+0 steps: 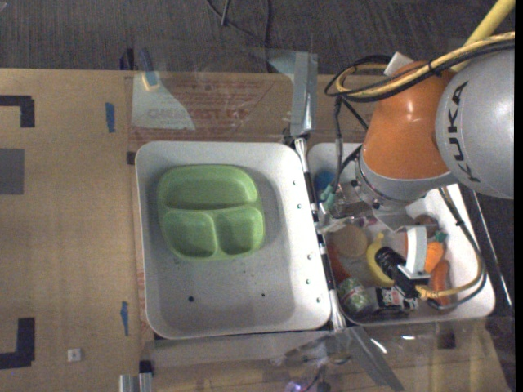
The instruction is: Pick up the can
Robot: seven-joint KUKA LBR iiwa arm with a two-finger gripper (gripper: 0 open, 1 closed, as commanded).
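Grey arm with orange band is over the right-hand shallow white bin [484,299]; the two-finger gripper [353,216] sits low under the wrist and is mostly masked by it, so I cannot tell whether it is released or clenched. The can, a small green-labelled metal cylinder [353,294], lies on its side near the gripper, toward the bin's front wall and apart from it. Between gripper and can: a tan round disc-like object [351,240] just beside the gripper, and a yellow curved plastic banana [377,263] off to one side (both crowd the approach). Risks, as judged: a descent from here lands on the tan object, not the can; the can, lying down, may roll when touched; the front wall leaves little room on its far side.
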